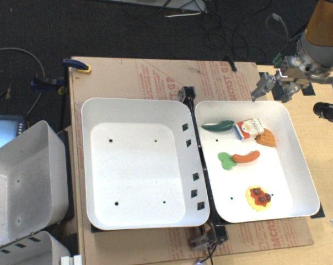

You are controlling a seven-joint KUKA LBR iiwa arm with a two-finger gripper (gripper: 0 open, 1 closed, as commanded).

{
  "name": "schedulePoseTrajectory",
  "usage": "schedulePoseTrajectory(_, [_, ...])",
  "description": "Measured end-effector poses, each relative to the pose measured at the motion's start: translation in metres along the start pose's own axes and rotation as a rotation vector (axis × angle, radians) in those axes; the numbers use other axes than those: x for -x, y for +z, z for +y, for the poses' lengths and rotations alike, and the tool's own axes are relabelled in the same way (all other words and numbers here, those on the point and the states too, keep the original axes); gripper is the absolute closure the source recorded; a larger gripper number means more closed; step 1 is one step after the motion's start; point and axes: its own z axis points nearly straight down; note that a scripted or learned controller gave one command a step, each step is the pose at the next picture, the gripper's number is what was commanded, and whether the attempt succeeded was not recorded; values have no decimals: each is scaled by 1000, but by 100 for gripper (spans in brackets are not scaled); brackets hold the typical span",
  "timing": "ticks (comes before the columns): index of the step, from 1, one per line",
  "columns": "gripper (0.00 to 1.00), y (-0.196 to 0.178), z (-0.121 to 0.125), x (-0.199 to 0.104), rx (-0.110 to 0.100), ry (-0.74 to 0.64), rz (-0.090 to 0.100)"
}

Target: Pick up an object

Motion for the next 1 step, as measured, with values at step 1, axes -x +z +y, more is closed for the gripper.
schedulePoseTrajectory(1, [0, 142, -19, -23, -11, 2, 4])
